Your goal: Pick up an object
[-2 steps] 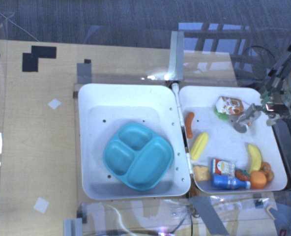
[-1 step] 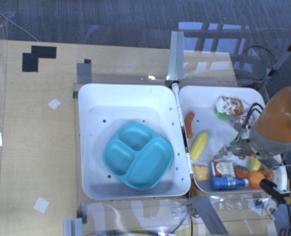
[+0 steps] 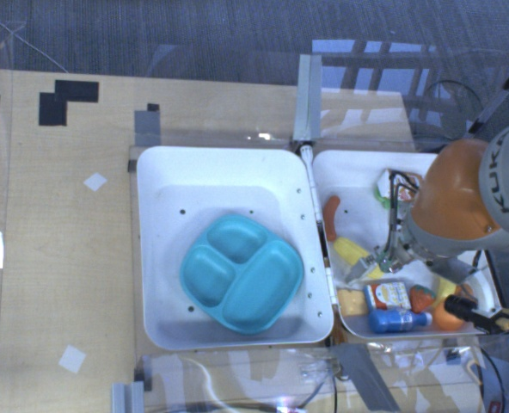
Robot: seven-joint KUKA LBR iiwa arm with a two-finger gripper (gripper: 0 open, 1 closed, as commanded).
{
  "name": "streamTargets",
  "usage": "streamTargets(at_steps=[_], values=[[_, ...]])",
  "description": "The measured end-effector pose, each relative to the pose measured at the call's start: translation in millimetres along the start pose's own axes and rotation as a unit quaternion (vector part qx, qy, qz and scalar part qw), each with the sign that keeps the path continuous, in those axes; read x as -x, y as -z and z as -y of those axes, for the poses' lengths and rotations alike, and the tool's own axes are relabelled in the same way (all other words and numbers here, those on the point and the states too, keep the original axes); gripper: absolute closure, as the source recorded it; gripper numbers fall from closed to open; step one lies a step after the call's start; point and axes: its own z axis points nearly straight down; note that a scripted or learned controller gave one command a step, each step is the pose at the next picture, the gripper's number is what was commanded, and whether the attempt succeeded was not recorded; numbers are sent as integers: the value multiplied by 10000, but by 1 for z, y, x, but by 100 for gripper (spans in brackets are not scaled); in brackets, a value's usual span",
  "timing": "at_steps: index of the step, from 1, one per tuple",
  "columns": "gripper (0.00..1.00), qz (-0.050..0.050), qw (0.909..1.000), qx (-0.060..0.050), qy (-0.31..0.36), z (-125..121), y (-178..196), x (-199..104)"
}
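Observation:
My gripper (image 3: pixel 368 267) is down inside the right bin (image 3: pixel 358 172), under the arm's orange band (image 3: pixel 455 198). It sits just beside a yellow toy (image 3: pixel 350 249) and above an orange-and-white box (image 3: pixel 387 296). A red sausage (image 3: pixel 330 217) lies along the bin's left wall. Along the front of the bin lie a blue bottle (image 3: pixel 398 321), a yellow cheese block (image 3: pixel 351 302) and an orange fruit (image 3: pixel 444 317). The arm hides part of the bin's right side.
The left bin (image 3: pixel 164 179) holds a blue divided plate (image 3: pixel 242 271) near its front. A green item (image 3: pixel 382 193) lies at the back of the right bin beside the arm. Black cables run along the wrist.

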Motion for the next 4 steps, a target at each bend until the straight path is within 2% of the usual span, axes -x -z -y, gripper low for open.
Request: streamTargets(at_steps=[1,2,3,4], values=[[0,19,9968,25,-804,-44,-2,35],[0,29,9905,30,-1378,-45,-2,22],[100,44,9906,69,-1369,-47,11,23],[100,30,9908,51,-1348,8,0,3]])
